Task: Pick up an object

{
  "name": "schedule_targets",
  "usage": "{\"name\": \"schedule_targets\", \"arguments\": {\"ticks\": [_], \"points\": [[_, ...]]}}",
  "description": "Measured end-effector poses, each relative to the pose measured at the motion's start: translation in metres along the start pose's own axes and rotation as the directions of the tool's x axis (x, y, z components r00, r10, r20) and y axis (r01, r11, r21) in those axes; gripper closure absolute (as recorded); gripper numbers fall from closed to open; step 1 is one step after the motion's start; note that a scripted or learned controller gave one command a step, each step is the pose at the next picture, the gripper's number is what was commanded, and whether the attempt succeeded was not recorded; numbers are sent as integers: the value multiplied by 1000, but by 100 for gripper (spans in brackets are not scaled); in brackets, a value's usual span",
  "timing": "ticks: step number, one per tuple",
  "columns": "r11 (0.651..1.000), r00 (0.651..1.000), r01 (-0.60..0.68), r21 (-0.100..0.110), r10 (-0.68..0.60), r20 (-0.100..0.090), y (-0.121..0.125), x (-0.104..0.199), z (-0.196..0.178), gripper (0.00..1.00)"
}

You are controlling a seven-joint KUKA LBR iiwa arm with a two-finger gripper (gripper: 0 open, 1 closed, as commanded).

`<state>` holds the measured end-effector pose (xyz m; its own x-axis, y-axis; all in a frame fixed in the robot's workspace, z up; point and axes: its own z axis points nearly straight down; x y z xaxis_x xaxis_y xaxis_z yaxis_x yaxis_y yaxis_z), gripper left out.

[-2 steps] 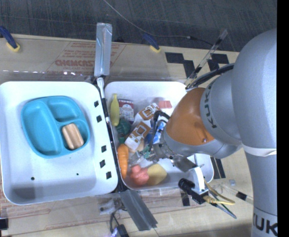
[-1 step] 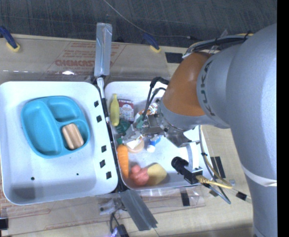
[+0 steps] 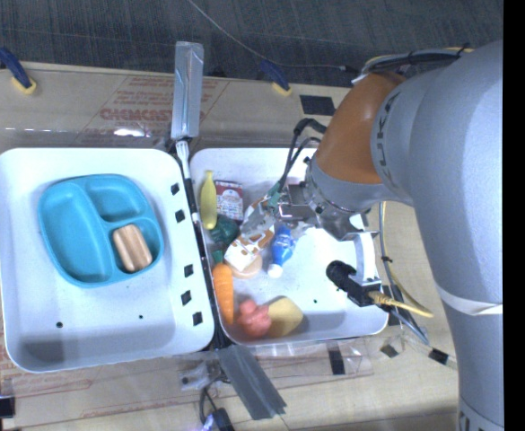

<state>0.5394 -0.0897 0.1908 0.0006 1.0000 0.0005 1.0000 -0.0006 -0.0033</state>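
Blue bottle (image 3: pixel 281 248) | in right bin (image 3: pixel 334 164) | hand (image 3: pixel 275 206) close by

A blue bottle (image 3: pixel 281 250), carrot (image 3: pixel 223 293) and banana (image 3: pixel 208 200) lie in right bin (image 3: pixel 316 260).

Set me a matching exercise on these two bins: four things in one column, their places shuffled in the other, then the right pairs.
Things
1. brown roll
2. orange carrot
3. blue bottle
4. blue tray

Places
A. along the left wall of the right bin
B. on the floor of the left bin
C. in a compartment of the blue tray
D. in the middle of the right bin, among the clutter

Pairs: 1-C, 2-A, 3-D, 4-B
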Motion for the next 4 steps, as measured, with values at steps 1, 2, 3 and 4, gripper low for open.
{"name": "schedule_targets", "arguments": {"ticks": [1, 2, 3, 4], "points": [[992, 993, -118, -34, 118, 2, 10, -48, 67, 0], [997, 999, -34, -63, 35, 11, -11, -70, 74, 0], [991, 993, -120, -51, 121, 11, 20, -49, 75, 0], [997, 998, 70, -25, -70, 5, 94, -68, 83, 0]]}}
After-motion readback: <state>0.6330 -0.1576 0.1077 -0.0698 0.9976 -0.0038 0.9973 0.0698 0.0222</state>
